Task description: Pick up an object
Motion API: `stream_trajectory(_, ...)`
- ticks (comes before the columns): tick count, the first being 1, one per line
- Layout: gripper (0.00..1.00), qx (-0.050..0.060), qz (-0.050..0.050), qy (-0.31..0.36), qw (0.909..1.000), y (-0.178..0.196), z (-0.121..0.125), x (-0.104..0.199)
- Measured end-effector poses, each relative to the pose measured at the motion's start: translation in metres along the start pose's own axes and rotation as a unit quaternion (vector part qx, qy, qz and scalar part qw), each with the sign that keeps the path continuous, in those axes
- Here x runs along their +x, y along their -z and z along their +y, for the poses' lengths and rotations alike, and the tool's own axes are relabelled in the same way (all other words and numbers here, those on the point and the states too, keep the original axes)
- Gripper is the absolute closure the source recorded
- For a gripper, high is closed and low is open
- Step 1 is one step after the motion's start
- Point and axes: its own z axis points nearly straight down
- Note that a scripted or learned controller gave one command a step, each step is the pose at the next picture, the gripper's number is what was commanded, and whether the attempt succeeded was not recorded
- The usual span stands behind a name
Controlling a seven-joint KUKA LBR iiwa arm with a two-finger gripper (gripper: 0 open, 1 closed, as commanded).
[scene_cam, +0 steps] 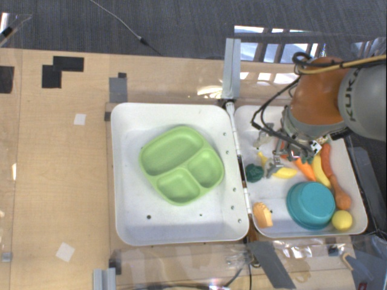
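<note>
Down in the right bin [261, 117], right of frame centre, the likeliest target is a small yellow toy piece [285, 173] lying directly under the gripper [277, 162], with a dark green lump [254, 173] just to its left against the bin's left wall. Both look like moulded plastic play food: light, stiff, a bit glossy and so probably slippery (rounded shapes like to squirt out of a two-finger pinch). My call is to take the yellow piece across its narrow middle, fingers straddling the short side.

Around it the bin is busy. Orange carrot shapes [327, 162] and a yellow banana-like piece [320, 173] lie touching one another just to the right, a teal bowl [311, 205] sits mouth-down toward the lower right, a yellow ball [341, 220] rests in the lower right corner, and an orange-and-cream chunk [262, 214] lies near the bottom left corner. Crowding on the right side could catch a finger.

The arm [320, 98] reaches in from the right edge, its orange band bulking over the bin's upper part, wrist pointed down and cables looping to its left. The gripper hangs low over the yellow piece; whether it is spread or pressed together I cannot tell, metal and toys blurring into each other there.

Over in the left bin [121, 162], a green divided plate [181, 164] sits alone, and both bins rest on the pale wooden surface [54, 180].
</note>
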Motion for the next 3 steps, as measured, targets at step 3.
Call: stream_trajectory(3,0.0,-0.002,0.001,0.067,0.9977,0.001,-0.034,0.045)
